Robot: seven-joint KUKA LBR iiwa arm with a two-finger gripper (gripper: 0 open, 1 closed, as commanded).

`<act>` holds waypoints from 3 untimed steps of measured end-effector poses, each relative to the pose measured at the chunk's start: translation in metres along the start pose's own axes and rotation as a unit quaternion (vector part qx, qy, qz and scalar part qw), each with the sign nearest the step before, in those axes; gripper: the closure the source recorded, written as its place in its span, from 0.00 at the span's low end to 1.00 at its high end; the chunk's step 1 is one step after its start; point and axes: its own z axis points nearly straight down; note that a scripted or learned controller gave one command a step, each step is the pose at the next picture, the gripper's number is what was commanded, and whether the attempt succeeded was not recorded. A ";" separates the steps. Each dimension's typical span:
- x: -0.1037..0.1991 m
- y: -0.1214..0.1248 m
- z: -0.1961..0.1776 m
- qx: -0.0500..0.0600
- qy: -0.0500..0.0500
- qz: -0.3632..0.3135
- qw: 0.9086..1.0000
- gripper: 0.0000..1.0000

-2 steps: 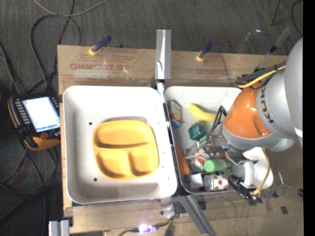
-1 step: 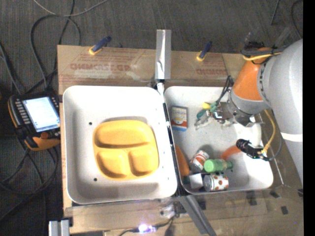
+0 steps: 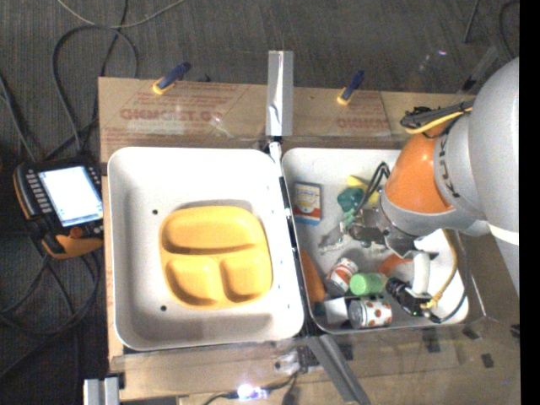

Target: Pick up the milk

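Observation:
The milk (image 3: 307,201) is a small white carton with a blue base and an orange picture. It lies flat at the upper left of the right bin (image 3: 460,298), close to the divider. My gripper (image 3: 344,230) hangs below the orange wrist band near the middle of that bin. It is to the right of the milk and a little nearer the front, apart from it. Nothing shows as held in it.
A teal object (image 3: 350,198) and a yellow item (image 3: 374,180) lie just behind the gripper. Two cans (image 3: 342,274) (image 3: 369,312), a green-capped bottle (image 3: 368,284) and an orange carrot (image 3: 311,278) crowd the bin's front. A yellow divided tray (image 3: 218,253) sits in the left bin (image 3: 126,226).

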 end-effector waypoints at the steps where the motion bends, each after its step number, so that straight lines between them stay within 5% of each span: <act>1: -0.020 0.008 0.000 0.000 0.001 -0.098 0.995 0.00; 2: 0.012 0.017 0.000 -0.002 -0.001 -0.079 0.997 0.00; 3: 0.005 -0.048 -0.001 -0.003 -0.001 -0.104 0.995 0.00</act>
